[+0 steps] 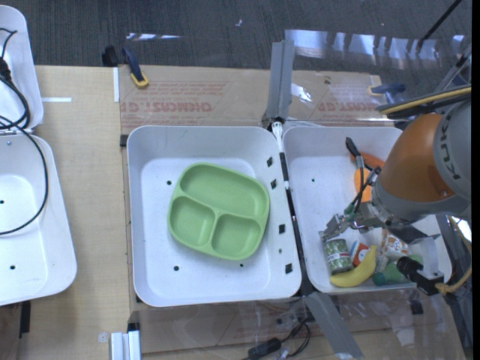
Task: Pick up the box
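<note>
My jaws (346,221) hang low in the right bin (315,172); whether they are apart, I cannot tell. The box (338,253) lies just below them, banana (356,270) touching. Left bin (146,201) holds a green tray (218,211).

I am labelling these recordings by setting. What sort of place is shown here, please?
Most likely a robotics lab or test cell, not a home. A grey and orange robot arm reaches over two white bins on a cardboard-covered bench, and one bin holds a green divided plate, the other small mixed items such as a banana.
</note>
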